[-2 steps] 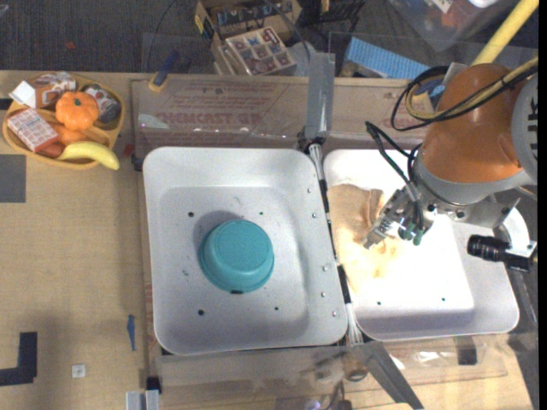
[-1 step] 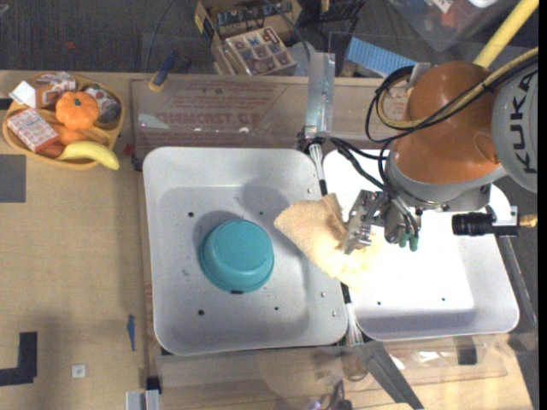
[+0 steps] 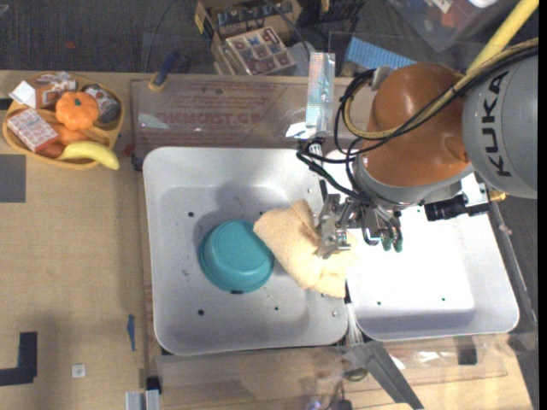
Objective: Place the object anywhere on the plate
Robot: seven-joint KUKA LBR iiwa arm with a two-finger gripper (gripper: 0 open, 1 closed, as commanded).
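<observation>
The big grey arm (image 3: 504, 118) says "KUKA" on its side. Its gripper (image 3: 335, 229) is down on a soft yellow cloth (image 3: 299, 250), at the right edge of the left bin (image 3: 171, 186). I cannot tell if it is open or holding the cloth. The cloth touches a teal plate (image 3: 236, 255) in the same bin.

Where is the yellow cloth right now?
The yellow cloth lies in the left bin, at its right edge, touching the teal plate and under the gripper.
</observation>
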